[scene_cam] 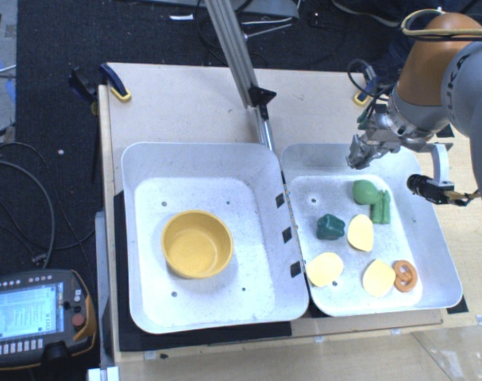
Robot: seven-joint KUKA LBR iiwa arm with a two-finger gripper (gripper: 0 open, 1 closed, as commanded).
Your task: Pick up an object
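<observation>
Above the right bin's [451,280] far rim, w/ the grey arm reaching in, hangs the gripper [360,159]; can't tell its state. Nothing visible in its grasp. Just nearer than it lies a smooth green pepper-like piece [373,198]. Further toward the bin's near wall: a dark green lumpy chunk [330,227], three flat pale-yellow ovals [360,232] [325,269] [378,278], and a small brown pretzel [405,275]. Left bin [137,181] holds a round, glossy yellow bowl [197,244], upright.
</observation>
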